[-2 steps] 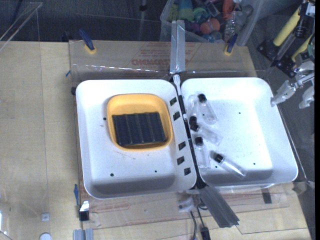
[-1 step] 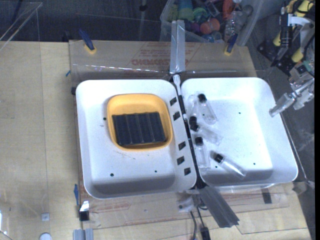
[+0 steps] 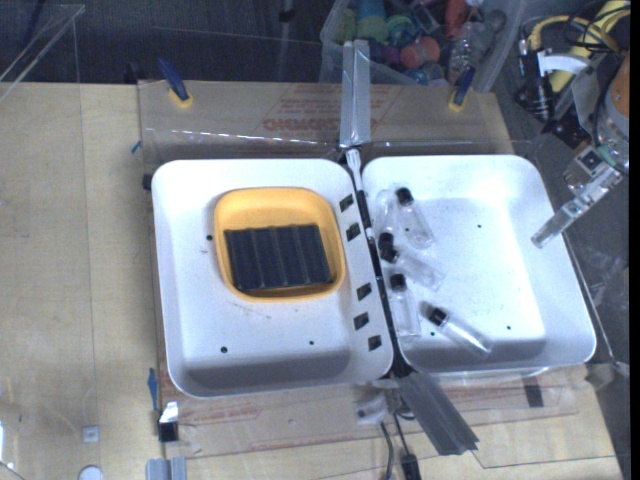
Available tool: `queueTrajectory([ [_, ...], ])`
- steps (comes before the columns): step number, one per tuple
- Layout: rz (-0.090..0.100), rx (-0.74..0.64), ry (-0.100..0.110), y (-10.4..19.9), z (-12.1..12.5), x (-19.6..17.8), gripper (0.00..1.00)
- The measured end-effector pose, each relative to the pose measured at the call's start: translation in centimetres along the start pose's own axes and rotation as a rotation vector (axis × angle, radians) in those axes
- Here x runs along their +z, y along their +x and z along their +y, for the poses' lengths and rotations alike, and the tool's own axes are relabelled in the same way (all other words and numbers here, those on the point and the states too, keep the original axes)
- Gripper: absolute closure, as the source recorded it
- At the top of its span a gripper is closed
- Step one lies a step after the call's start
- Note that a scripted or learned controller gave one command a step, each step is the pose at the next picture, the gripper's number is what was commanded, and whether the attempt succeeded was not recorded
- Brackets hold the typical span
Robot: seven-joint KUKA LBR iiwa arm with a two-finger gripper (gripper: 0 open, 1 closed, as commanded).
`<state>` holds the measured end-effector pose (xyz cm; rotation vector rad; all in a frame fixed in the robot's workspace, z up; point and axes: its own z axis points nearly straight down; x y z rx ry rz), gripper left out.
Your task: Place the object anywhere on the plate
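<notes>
Several small clear plastic vials with black caps (image 3: 405,238) lie scattered in the right white bin (image 3: 520,298), left of the grey gripper (image 3: 572,208), which hangs at that bin's right rim, its grip impossible to judge; the yellow plate (image 3: 275,208) lies farther left.

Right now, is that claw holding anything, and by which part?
Nothing is held: the claw hangs at the right bin's edge, apart from the clear vials.

Yellow plate (image 3: 228,211) in left bin, dark ribbed insert, 4 clear vials (image 3: 415,268) (black caps) lying scattered along right bin's left side
</notes>
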<state>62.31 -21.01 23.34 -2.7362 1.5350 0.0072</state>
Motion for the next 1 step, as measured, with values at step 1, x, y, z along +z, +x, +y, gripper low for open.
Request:
queueTrajectory([
  [1, 0.003, -0.042, 0.003, 1.07, -0.97, -17.58, 0.00],
])
